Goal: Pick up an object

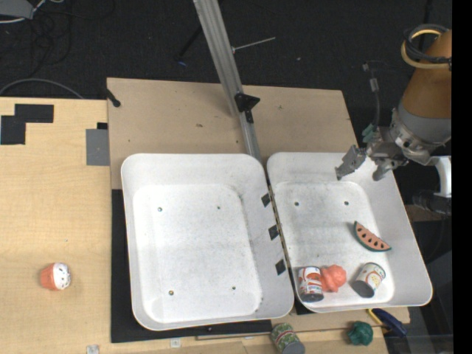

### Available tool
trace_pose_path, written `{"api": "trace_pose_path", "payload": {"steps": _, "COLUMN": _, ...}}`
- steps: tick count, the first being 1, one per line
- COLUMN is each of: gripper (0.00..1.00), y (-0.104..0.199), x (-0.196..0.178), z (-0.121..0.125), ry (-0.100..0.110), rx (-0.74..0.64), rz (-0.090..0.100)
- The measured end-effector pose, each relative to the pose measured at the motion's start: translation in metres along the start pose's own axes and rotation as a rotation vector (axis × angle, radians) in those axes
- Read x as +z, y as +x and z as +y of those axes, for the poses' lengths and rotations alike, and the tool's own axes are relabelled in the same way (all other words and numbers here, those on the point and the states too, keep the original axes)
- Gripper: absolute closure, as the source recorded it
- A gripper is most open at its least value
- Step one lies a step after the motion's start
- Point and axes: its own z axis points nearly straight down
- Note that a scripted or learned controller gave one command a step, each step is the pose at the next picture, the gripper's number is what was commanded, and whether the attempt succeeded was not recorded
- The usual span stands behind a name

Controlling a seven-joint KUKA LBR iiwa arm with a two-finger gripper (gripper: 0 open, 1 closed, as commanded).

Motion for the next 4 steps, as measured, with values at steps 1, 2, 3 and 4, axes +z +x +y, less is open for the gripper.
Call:
{"api": "trace_pose_path", "payload": {"steps": 1, "gripper": 0.00, "y": 0.007, "x": 0.064, "z": -0.002, "ry": 0.001, "rx": 0.002, "rz": 0.000}}
{"api": "trace_pose_path", "payload": {"steps": 2, "gripper": 0.00, "y": 0.006, "x": 0.128, "z": -0.004, "ry": 0.001, "rx": 0.003, "rz": 0.000}}
{"api": "trace_pose_path", "payload": {"steps": 3, "gripper": 1.00, "y": 0.004, "x": 0.114, "z": -0.002, "ry": -0.006, "rx": 0.006, "rz": -0.002}}
{"api": "trace_pose_path", "payload": {"steps": 4, "gripper": 1.00, "y": -0.001, "x": 0.070, "z": -0.001, "ry": -0.010, "rx": 0.008, "rz": -0.003}}
